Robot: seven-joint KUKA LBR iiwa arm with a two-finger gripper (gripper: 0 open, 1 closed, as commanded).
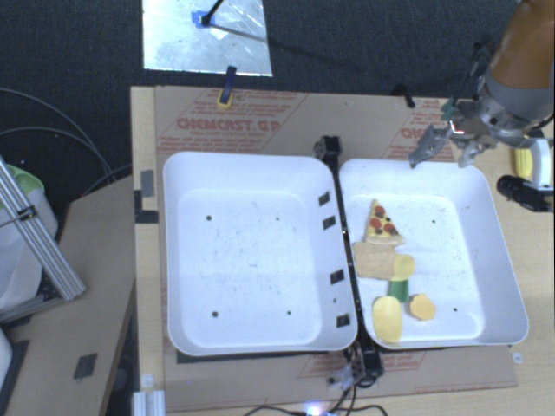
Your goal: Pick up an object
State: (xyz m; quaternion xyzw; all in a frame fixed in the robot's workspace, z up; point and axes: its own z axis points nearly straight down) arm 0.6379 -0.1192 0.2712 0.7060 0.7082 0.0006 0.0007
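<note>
Several toy foods lie along the left side of the right bin (486, 232). A pizza slice (381, 223) sits uppermost, with a tan bread slice (377, 259) just below it. Below those come a green and yellow piece (401, 277), a yellow lemon-like piece (388, 317) and a small orange round (422, 306). My gripper (447, 146) hangs over the far rim of the right bin, well above and to the right of the pizza slice. Its fingers are spread open with nothing between them.
The left bin (251, 250) adjoins the right one, joined by a black hinge strip (340, 241). Both stand on a cardboard sheet (260, 120). A metal plate (206, 24) lies at the back, and aluminium framing (35, 232) stands at the left.
</note>
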